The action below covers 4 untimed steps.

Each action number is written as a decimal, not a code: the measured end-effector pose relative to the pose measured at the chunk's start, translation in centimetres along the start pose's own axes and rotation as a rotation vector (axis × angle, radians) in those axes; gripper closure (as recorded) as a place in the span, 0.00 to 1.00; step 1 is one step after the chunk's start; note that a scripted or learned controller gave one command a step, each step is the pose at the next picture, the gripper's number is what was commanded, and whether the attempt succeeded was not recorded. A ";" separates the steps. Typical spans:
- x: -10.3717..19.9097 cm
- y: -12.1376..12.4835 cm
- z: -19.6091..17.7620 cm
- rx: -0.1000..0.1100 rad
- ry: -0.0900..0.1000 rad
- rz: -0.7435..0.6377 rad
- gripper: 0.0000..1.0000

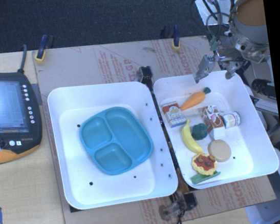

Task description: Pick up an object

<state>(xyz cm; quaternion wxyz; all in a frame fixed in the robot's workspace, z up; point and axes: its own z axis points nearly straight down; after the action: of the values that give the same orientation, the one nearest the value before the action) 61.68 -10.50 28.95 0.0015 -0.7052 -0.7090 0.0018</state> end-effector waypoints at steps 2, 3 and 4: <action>0.2 -5.1 18.5 -0.002 -0.001 0.000 0.00; 0.6 -6.0 18.9 -0.031 -0.007 -0.004 0.00; 0.7 -7.7 19.8 0.000 0.000 0.001 0.00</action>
<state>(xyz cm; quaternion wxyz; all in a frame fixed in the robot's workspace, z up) 53.85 -9.90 9.19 0.0015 -0.7054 -0.7088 0.0016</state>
